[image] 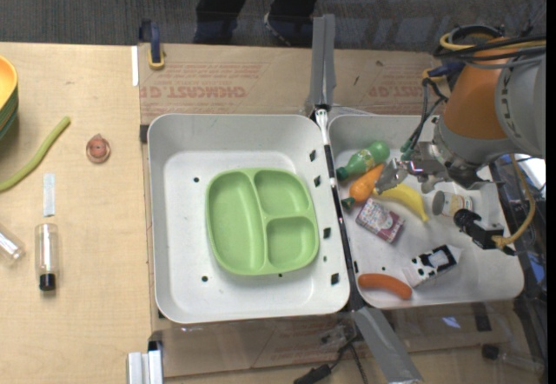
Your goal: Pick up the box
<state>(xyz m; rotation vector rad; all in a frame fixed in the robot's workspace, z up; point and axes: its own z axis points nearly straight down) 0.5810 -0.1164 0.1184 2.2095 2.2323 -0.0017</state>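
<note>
On the far left, the wooden bench (78, 226) is carrying loose items: a yellow bowl edge (7, 104), a green bean-shaped strip (36, 154), a small pink round piece (98, 148) and 2 clear tubes (47, 243).

The left bin (174, 217) is holding 1 green divided tray (262, 220) with 3 compartments; the tray is lying flat near the bin's centre.

The right bin (486, 278) is sitting just beside the left bin, sharing the central divider. Its contents, from left to right:
- a green bottle-like toy (365, 159) lying near the upper left corner
- an orange carrot (366, 185) lying just below the green toy
- the box (380, 219), small, pink and white, lying flat below the carrot and apart from the gripper
- a red-orange sausage shape (384, 285) lying near the bottom wall
- a yellow banana (408, 199) lying just right of the box
- a black and white object (433, 261) lying lower right of the box
- a white cylinder (449, 202) lying right of the banana

The gripper (398, 172) is hanging over the upper part of the right bin, just above the banana and beside the carrot. Whether its 2 prongs are apart or together cannot be determined. The arm (486, 104), grey with an orange band, is reaching in from the right
</note>
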